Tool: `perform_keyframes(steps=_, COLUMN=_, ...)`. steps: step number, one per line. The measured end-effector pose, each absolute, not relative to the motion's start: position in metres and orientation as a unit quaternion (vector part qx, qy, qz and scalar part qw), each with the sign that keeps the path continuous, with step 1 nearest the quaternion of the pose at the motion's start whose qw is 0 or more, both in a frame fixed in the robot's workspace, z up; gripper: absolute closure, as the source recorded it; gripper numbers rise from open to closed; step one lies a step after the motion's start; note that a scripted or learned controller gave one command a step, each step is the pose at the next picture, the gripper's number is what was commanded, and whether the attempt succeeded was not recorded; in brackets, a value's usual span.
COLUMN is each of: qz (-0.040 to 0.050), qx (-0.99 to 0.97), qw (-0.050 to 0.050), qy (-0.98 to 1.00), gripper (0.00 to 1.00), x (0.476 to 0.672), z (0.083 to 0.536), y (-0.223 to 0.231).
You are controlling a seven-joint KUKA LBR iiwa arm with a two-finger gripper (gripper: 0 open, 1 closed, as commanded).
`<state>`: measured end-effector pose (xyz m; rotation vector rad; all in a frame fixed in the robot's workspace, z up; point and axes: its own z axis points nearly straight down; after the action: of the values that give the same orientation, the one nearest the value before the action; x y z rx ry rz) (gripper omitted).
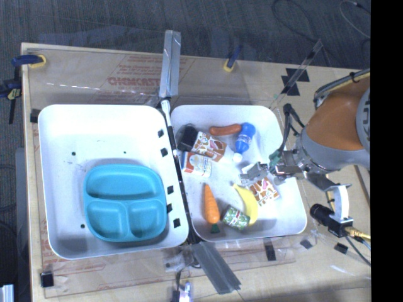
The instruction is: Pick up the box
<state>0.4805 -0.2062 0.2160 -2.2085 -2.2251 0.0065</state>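
Three small cartons lie in the right bin (pixel 286 145). A red-and-white box (pixel 209 145) sits near the bin's left wall, with a paler box (pixel 198 164) just below it. A third small box (pixel 268 192), white with red print, lies on the right side beside the banana (pixel 247 202). My gripper (pixel 254 172) reaches in from the right and hovers low over the bin's middle right, just up and left of that third box. Nothing is visibly held in it.
The right bin also holds a sausage (pixel 225 130), a blue bottle (pixel 244 137), a black object (pixel 187 135), a carrot (pixel 211 204) and a green can (pixel 235 218). A blue divided tray (pixel 126 202) lies in the left bin (pixel 56 143).
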Motion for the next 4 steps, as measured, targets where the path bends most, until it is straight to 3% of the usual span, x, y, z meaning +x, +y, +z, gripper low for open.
perform_keyframes(steps=1, qz=0.0007, qx=-0.719, qw=-0.001, qy=-0.695, gripper=0.00, x=0.478, z=0.104, y=-0.125)
perform_keyframes(steps=2, qz=0.0031, qx=-0.759, qw=-0.014, qy=-0.651, gripper=0.00, x=0.571, z=0.095, y=-0.119)
perform_keyframes(steps=3, qz=0.0041, qx=-0.755, qw=-0.004, qy=-0.656, gripper=1.00, x=0.570, z=0.099, y=-0.111)
perform_keyframes(steps=4, qz=0.0015, qx=-0.660, qw=0.002, qy=-0.751, gripper=1.00, x=0.552, z=0.189, y=-0.086)
